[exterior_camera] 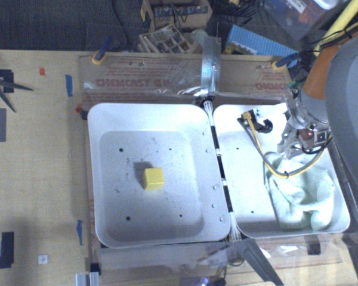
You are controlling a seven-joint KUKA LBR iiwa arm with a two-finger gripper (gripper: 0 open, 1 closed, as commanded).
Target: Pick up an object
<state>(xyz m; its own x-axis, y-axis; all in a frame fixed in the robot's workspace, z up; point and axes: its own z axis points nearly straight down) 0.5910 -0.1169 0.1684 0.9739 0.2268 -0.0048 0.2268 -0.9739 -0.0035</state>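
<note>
A small yellow block (154,178) lies near the middle of the left bin (107,124). In the right bin (238,213) a crumpled white cloth (304,198) fills the near right corner. My gripper (288,149) hangs over the right bin's far right part, just above the cloth's upper edge, with a yellow and black cable (259,142) looping beside it. The arm's grey body and orange band (322,70) rise at the right edge.
A raised divider (218,159) separates the two bins. Behind them lies a cardboard sheet under clear plastic (149,79) with a metal strip (210,64). Boxes and cables crowd the far edge. The wooden bench (30,177) extends to the left.
</note>
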